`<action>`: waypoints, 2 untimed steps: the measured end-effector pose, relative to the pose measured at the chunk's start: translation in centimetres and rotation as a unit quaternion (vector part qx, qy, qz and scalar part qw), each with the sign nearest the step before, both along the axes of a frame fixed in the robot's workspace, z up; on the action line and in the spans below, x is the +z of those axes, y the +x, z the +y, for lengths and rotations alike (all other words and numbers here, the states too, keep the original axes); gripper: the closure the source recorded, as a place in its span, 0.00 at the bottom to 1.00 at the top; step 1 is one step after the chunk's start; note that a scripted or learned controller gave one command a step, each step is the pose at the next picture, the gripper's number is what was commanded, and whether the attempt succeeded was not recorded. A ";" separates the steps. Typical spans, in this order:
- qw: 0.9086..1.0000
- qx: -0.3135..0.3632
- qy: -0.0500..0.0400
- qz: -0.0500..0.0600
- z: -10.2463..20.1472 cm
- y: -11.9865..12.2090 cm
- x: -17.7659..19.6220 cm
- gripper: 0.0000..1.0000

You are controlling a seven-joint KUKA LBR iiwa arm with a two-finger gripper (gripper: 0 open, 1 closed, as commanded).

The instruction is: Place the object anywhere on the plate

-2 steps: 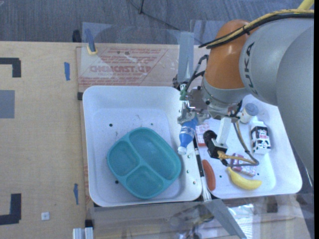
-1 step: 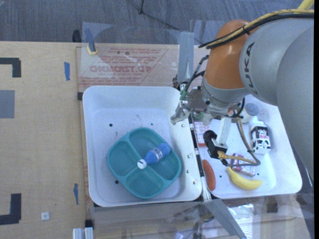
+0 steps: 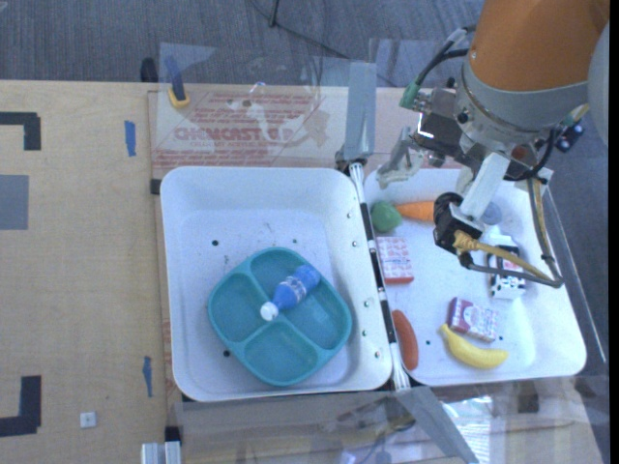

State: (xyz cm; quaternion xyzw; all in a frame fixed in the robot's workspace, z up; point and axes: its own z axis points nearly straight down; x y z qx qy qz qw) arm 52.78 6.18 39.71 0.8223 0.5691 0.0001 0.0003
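A teal plate [image 3: 280, 317] with several compartments lies in the left white bin [image 3: 251, 196]. A small blue bottle [image 3: 290, 293] with a white cap lies across the plate's middle, tilted toward the lower left. My gripper [image 3: 397, 167] hangs below the orange-banded wrist, over the far left corner of the right bin [image 3: 556, 332]. It is well apart from the plate and the bottle, just above a green round thing [image 3: 386, 216] and an orange carrot [image 3: 418, 211].
The right bin also holds a red-and-white box [image 3: 395, 260], a red sausage [image 3: 406, 339], a yellow banana [image 3: 472, 351], a small carton [image 3: 472, 318] and a white die-like piece [image 3: 506, 284]. The divider between the bins runs just left of the box.
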 end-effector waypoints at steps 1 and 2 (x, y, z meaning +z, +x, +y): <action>1.000 0.013 0.000 -0.001 -1.3 -0.4 1.9 0.00; 0.964 -0.267 0.000 0.000 0.9 -3.8 3.8 0.00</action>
